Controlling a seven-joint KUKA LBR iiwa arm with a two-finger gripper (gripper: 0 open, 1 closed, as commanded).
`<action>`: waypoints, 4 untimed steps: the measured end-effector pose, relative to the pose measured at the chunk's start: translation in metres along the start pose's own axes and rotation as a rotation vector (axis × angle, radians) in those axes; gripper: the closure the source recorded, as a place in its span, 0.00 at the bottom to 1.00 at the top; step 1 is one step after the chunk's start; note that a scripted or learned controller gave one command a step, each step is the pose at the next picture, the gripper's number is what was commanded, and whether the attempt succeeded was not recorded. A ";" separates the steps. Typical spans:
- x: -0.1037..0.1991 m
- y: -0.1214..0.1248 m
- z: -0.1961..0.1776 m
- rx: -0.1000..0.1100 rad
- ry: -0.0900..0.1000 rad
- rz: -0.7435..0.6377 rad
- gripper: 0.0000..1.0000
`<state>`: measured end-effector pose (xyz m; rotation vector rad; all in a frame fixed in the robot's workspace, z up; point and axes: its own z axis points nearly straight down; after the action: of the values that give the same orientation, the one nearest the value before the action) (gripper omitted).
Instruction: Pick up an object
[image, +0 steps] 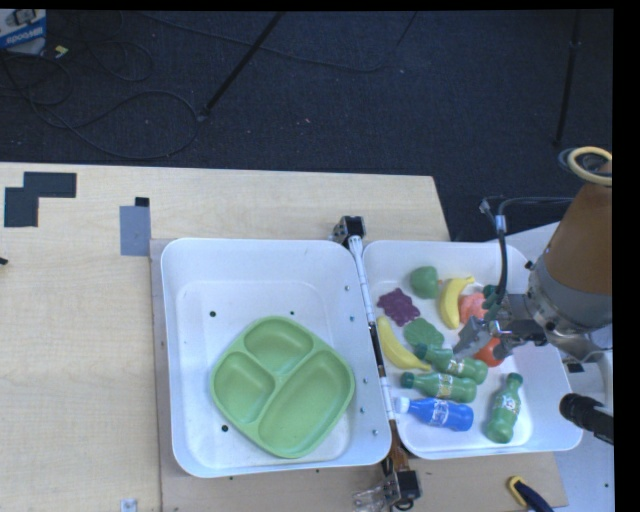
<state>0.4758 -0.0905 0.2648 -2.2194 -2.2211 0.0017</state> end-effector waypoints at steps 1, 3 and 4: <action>0.006 0.000 -0.002 0.000 0.000 -0.001 1.00; 0.019 0.000 0.003 0.002 0.001 -0.001 1.00; -0.052 -0.001 0.017 0.001 0.000 0.002 1.00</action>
<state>0.4752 -0.1429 0.2481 -2.2207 -2.2185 0.0033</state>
